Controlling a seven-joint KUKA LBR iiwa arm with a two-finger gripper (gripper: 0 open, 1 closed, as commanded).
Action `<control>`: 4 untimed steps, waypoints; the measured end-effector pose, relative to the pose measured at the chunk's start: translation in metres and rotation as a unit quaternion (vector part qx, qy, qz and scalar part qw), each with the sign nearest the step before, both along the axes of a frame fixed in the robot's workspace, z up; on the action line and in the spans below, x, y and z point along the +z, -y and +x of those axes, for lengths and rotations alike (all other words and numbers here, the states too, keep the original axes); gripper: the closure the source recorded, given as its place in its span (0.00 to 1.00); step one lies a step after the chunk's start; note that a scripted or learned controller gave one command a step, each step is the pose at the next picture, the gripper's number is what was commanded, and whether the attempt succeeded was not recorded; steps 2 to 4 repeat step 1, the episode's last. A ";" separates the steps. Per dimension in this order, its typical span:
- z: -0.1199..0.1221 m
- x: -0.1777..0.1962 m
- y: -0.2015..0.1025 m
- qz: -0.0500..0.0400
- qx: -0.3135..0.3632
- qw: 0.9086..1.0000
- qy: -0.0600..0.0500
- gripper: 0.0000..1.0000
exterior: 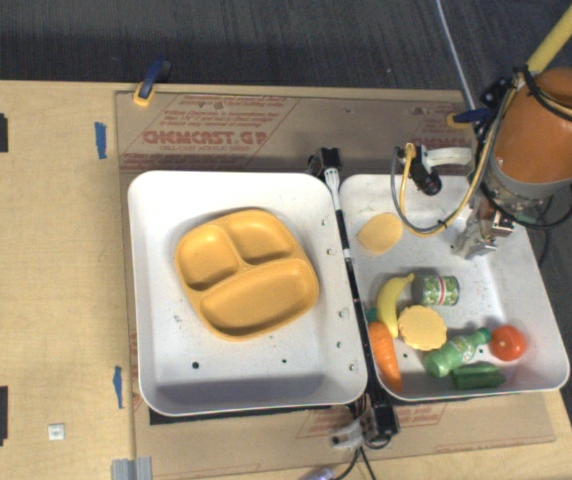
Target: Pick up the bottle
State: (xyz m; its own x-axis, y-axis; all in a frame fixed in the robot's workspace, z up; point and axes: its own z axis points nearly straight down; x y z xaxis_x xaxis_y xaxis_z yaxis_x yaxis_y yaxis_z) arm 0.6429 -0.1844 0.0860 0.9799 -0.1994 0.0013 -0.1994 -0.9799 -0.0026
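The bottle is green with a pale cap end and lies on its side near the front of the right bin. It rests between a yellow disc and a red tomato. My gripper hangs over the back right part of that bin, well behind the bottle and apart from it. The grey and orange arm rises from it towards the upper right. I see nothing held in it.
The right bin also holds a banana, a green-labelled can, a carrot, a dark green piece and a second yellow disc. The left bin holds a yellow divided plate. Cables loop behind the gripper.
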 end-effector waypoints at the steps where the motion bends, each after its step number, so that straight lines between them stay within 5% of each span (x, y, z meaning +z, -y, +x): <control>1: 0.025 0.131 0.038 0.000 -0.001 1.000 0.002 1.00; 4: 0.025 0.131 0.038 0.000 -0.001 1.000 0.002 1.00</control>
